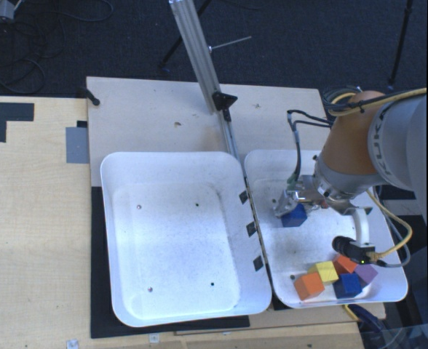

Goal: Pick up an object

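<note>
— Hanging low in the right bin [389, 286], hand [292, 206] right at a blue block [295, 216]. Seems pressed against the block's top edge, touching or just above; cannot tell whether clenched, released, or grasping anything.

— Biggest risk from here?

— Probably a lift with nothing caught. Block peeking out below and slightly to the right of the hand, so maybe off centre (hard to judge at this slant). Could get nudged sideways or tipped on closing instead of gripped.

— Anything else close enough to interfere?

— Not near the hand. Well apart, bunched in the bin's near right corner: orange cube [309, 286], yellow cube [327, 271], a second blue cube [350, 285], a purple piece [367, 273], something red [345, 264] partly hidden behind them. Divider wall toward the left bin [119, 195] nearer, though; a sideways slip might push the block that way.

— And the cables?

— Looping off the wrist over the bin's far side; possibly a snag on a quick rise, only a guess.
</note>
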Robot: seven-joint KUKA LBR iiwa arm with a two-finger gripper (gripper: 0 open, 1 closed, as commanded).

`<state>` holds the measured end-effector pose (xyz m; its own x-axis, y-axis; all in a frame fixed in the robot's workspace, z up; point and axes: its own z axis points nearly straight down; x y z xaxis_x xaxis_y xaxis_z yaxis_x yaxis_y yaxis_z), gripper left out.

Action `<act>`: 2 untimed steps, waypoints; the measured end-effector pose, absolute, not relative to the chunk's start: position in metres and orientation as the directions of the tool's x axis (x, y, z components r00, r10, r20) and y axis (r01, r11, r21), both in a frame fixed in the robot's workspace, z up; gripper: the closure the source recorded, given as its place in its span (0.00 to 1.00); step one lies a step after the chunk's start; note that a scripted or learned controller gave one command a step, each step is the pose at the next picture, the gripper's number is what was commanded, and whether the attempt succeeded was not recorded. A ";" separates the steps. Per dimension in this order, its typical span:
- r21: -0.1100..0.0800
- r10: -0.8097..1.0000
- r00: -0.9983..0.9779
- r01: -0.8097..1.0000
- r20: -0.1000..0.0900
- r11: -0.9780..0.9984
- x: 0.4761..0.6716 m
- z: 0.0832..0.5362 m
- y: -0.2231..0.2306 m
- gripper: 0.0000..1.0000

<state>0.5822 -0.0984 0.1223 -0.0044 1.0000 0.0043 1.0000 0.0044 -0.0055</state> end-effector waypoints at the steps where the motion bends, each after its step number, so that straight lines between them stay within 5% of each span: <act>1: 0.007 1.000 -0.007 1.000 0.002 0.007 0.631 0.195 -0.031 1.00; 2: 0.004 1.000 -0.007 1.000 0.003 0.007 0.638 0.253 0.037 1.00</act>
